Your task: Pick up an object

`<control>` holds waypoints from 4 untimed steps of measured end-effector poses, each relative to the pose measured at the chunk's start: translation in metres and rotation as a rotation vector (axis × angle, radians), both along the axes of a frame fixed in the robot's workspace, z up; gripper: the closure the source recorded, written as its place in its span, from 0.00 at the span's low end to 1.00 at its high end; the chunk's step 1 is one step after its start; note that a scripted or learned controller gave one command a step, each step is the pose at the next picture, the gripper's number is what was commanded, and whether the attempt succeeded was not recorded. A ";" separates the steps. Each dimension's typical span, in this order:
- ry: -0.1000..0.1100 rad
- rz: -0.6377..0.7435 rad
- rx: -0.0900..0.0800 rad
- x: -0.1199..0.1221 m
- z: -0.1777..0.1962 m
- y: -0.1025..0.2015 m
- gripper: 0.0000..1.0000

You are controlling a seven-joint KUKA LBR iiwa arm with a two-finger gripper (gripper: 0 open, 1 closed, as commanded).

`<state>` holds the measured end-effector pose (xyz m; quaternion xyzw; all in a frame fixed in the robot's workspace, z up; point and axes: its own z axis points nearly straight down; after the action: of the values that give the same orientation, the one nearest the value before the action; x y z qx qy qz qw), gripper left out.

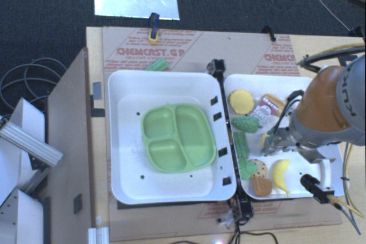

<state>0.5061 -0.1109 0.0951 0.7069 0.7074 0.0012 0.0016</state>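
**Objects in right bin, arm overhead**

Objects for picking lie in the right bin [337, 152]. A yellow round piece [241, 101] sits at the bin's 11 o'clock corner. A red and white packet [267, 107] lies just beside it at its 3 o'clock. A green knobbly piece [245, 123] lies below the round piece, against the bin's left wall. A banana [281, 175] rests near the bin's 6 o'clock edge, with a brown wedge [262, 186] and a round cookie [257, 168] just beside it at its 9 o'clock.

The gripper [272, 143] hangs near the bin's middle, above the banana at its 12 o'clock and apart from it. Whether it is open or closed cannot be told. The grey arm [326, 111] covers the bin's 3 o'clock half.

The left bin [128, 94] holds a green divided tray [178, 138] at its centre, with bare white floor on all sides. A black divider [224, 123] separates the two bins.
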 end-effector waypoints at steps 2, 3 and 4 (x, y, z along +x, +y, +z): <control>0.002 0.000 0.000 -0.019 0.055 -0.037 0.00; 0.000 0.007 0.000 0.054 -0.010 -0.023 0.00; 0.000 0.004 0.000 0.051 0.003 -0.025 1.00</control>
<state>0.5573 -0.1357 0.0982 0.7056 0.7086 0.0015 0.0016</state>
